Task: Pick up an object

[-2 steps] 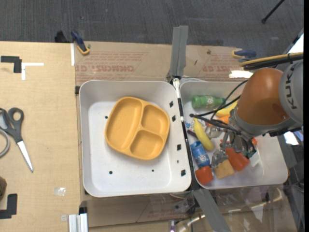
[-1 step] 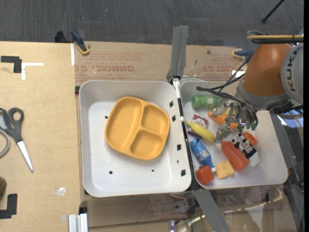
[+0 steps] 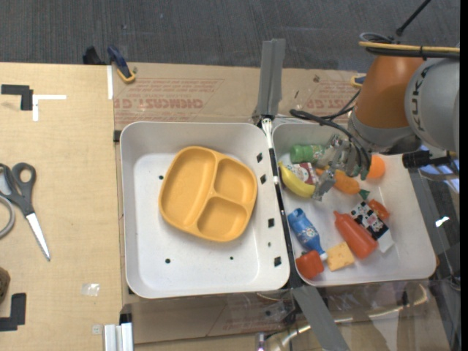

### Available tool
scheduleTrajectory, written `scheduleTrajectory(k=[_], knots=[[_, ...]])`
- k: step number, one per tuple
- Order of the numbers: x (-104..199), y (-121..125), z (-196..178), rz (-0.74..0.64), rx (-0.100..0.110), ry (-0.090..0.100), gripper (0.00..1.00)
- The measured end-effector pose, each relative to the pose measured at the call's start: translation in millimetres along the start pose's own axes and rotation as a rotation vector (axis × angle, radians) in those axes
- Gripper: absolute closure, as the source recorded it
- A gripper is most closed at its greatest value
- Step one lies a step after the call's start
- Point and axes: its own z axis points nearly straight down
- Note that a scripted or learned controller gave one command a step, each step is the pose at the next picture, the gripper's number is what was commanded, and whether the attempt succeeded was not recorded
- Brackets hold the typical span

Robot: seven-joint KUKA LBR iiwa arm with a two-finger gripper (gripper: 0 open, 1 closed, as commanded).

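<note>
Gripper (image 3: pixel 330 175) low in the right bin (image 3: pixel 417 265), over the toys at its far end.

I cannot tell its state from here. The banana (image 3: pixel 292 182) lies just left of it, the green item (image 3: pixel 305 153) just beyond that; the orange ball (image 3: pixel 375 167) sits right of it. The blue bottle (image 3: pixel 305 229) and red bottle (image 3: pixel 355 234) lie nearer me. The yellow plate (image 3: pixel 208 194) rests well left, in the other bin (image 3: pixel 139 269).

The bench (image 3: pixel 58 196) is light wood, with brown cardboard (image 3: pixel 190 93) laid along its far edge. Two white bins sit side by side on it: the left bin (image 3: pixel 135 269) toward the middle, the right bin (image 3: pixel 420 258) at the right end. Scissors (image 3: pixel 25 203) lie near the bench's left edge, black tape marks (image 3: pixel 18 93) toward its far left corner.
</note>
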Motion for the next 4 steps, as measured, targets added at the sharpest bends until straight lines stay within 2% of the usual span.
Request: scheduleTrajectory(k=[1, 2, 3, 4], knots=[[-2, 2, -10, -0.003, -0.001, -0.014, 1.00], [38, 37, -167, 0.125, -0.005, -0.015, 1.00], [27, 84, -177, 0.194, -0.006, -0.014, 1.00], [77, 117, -145, 0.181, -0.005, -0.011, 1.00]])
